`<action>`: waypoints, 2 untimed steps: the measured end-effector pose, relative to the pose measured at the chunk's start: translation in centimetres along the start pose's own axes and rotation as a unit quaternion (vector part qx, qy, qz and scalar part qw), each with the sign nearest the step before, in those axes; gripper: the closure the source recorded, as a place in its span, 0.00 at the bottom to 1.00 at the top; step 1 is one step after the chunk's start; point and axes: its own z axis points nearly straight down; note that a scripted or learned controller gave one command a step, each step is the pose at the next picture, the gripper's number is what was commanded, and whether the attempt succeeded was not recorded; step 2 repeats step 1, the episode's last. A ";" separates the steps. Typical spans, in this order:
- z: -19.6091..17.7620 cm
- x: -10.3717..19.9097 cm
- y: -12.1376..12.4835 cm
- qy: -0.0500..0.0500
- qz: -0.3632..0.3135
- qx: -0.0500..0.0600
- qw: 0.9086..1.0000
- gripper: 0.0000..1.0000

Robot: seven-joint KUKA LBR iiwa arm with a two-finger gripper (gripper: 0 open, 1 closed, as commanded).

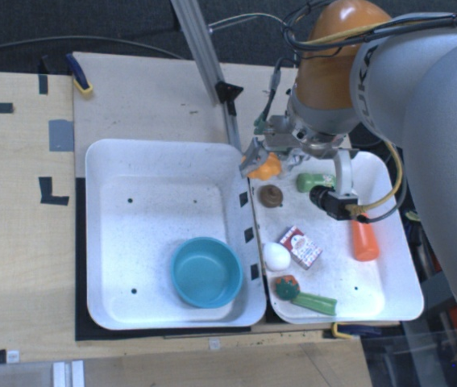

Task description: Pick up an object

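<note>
My gripper (269, 161) hangs over the far left corner of the right bin (389, 297), close to the wall between the two bins. A small orange object (267, 168) sits between its grey fingers, and the gripper is shut on it. Just below it in the same bin lies a brown round piece (271, 196). A green item (312, 182) lies to the right of the gripper, partly behind a black part of the arm (332, 202).
The right bin also holds an orange cylinder (364, 242), a red and white box (301, 247), a white egg (276, 256) and a green-handled piece (304, 298). A blue bowl (206, 272) sits in the left bin (131, 216). A slanted metal pole (204, 47) rises behind.
</note>
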 end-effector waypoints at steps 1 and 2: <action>-0.4 5.4 2.0 0.000 0.000 0.000 1.000 1.00; -0.4 5.4 2.0 0.000 0.000 0.000 1.000 1.00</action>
